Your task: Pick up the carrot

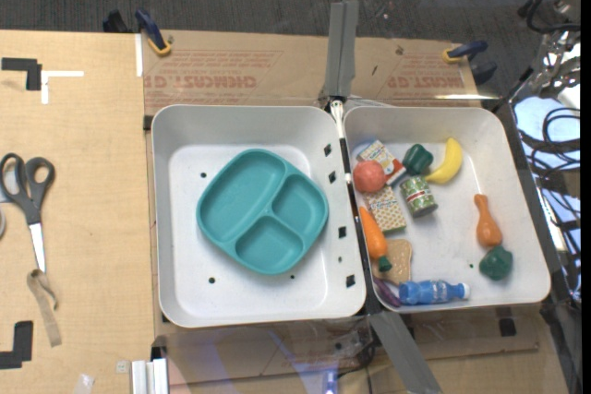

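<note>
A wood and cardboard bench carries two white bins. The left bin holds a teal plate. The carrot lies in the right bin, tight along its left wall. It touches a cracker, which probably leaves a grasp little room.

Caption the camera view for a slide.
Carrot lies at the right bin's left wall; teal plate sits in the left bin.

Carrot: orange, green stub at its near end, lying flat lengthwise against the right bin's left wall.
</note>
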You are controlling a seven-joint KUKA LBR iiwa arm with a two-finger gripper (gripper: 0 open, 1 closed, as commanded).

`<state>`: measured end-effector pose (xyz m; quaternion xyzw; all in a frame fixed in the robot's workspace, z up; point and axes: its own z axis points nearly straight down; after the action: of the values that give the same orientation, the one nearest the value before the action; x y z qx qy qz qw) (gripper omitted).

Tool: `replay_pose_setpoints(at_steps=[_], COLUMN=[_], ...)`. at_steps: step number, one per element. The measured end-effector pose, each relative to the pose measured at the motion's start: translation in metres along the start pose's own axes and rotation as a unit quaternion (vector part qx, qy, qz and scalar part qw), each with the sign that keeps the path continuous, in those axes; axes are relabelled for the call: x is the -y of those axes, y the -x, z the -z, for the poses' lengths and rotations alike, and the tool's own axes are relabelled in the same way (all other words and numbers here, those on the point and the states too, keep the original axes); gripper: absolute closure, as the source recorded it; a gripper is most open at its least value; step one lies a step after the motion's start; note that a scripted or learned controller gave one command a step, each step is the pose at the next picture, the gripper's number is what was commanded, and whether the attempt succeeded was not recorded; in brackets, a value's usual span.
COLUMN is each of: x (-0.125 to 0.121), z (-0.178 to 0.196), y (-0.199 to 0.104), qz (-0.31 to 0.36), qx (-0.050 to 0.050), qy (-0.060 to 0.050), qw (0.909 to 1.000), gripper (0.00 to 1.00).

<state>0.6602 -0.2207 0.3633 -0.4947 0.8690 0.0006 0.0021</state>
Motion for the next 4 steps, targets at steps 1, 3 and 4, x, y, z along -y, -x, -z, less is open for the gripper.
replay_pose_setpoints(at_steps=[1,3,4], x=[0.000,-0.011,-0.004], z=[0.029,0.000,0.009], y=[0.000,0.002,0.006], qz=[0.172,0.561,0.734], qx=[0.001,0.001,0.000], qy=[-0.001,0.001,0.000], qw=[0.9851,0.8278,0.6786], gripper=[1.00,1.00,1.00])
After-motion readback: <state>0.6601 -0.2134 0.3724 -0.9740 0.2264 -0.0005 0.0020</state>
